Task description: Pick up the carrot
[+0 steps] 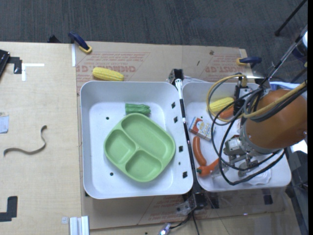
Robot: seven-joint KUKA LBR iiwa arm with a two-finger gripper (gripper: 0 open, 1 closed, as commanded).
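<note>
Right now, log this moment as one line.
arm: over right bin | carrot: lying in right bin | green plate: left bin

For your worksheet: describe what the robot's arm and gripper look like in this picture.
The arm shows a rounded orange band, with black and yellow cables looping around it. Below sits a grey metal wrist and gripper, over the right bin.

Crowded in the right bin (279, 179): carrot (209, 168) hemmed in by a sausage (197, 150) just beside it, a small carton (201, 128) above, the divider wall (186, 136) close on the left. Cables (230, 131) looped overhead. Roomier in the left bin (93, 146), apart from a green plate (140, 147) mid-floor
</note>
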